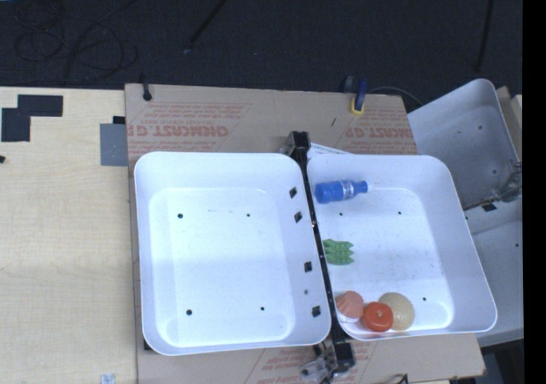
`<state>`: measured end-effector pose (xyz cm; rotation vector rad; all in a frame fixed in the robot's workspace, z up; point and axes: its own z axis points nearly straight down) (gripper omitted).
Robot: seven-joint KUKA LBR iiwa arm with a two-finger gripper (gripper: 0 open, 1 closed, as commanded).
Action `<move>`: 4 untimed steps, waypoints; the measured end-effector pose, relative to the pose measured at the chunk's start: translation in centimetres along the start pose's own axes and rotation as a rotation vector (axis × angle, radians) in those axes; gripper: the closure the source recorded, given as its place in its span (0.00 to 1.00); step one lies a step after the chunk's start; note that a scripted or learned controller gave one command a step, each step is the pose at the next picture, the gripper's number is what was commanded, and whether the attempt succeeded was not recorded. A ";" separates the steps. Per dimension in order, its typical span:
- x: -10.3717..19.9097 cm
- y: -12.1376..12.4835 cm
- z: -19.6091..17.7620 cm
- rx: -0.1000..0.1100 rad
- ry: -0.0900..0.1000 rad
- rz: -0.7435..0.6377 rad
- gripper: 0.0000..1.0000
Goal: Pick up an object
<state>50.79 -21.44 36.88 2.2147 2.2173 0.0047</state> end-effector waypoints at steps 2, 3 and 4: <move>0.0 -3.1 -0.2 0.001 0.000 0.000 1.00; 1.1 -3.3 3.8 0.012 0.005 0.002 1.00; 0.2 -3.4 10.0 0.016 0.006 0.003 1.00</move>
